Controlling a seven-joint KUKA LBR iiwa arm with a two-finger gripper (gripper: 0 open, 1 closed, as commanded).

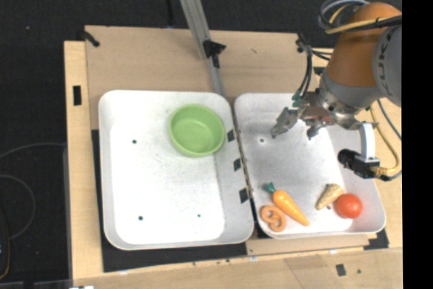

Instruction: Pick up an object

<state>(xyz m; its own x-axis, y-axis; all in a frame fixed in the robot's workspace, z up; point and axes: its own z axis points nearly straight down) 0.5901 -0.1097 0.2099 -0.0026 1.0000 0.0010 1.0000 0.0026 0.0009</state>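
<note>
Carrot (290, 207) lies diagonally, green top pointing up-left.

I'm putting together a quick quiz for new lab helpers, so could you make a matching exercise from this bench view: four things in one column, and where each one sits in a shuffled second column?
Things:
1. green bowl
2. carrot
3. tomato
4. pretzel

Places:
A. near corner of the right bin, by the divider between the bins
B. upper part of the left bin
C. right bin, just right of the wedge-shaped piece
D. right bin, lying at a slant between the pretzel and the wedge-shaped piece

Pairs: 1-B, 2-D, 3-C, 4-A
</note>
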